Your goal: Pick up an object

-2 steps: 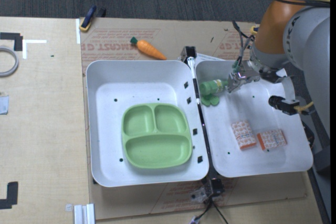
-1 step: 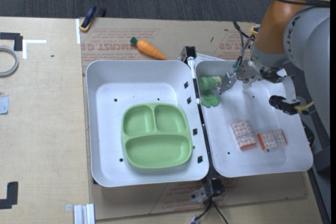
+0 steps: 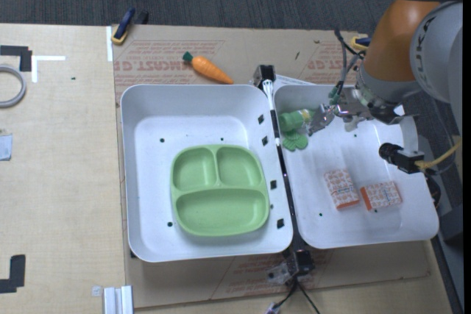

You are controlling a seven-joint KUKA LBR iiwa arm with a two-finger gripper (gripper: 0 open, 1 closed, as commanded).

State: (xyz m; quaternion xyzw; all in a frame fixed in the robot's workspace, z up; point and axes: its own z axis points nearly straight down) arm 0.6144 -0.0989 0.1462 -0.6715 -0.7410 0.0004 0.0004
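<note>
**Inspector:** Starting with the largest item: the bench (image 3: 59,180) carries two shallow white bins side by side. The left bin (image 3: 147,114) holds a green divided plate (image 3: 219,191) with three sections, lying flat near the bin's middle.

**Clerk:** And the right bin (image 3: 412,220)?

**Inspector:** The grey arm (image 3: 419,33) with its orange band reaches in over the bin's far end. Nearer the front, two small patterned packets lie side by side, just apart: the left packet (image 3: 341,188) and the right packet (image 3: 381,195). A green toy (image 3: 294,129) sits in the far left corner, against the wall shared with the left bin.

**Clerk:** State of the claw?

**Inspector:** The claw (image 3: 321,119) is low in that corner, its tip just beside the green toy on the toy's right. Whether the fingers are spread or pressed together cannot be told; the tip is small and blurred. Contact with the toy cannot be confirmed.

**Clerk:** Anything outside the bins?

**Inspector:** A toy carrot (image 3: 208,68) lies on the cardboard behind the left bin. A blue clip (image 3: 123,26) sits at the cardboard's far left corner.
</note>
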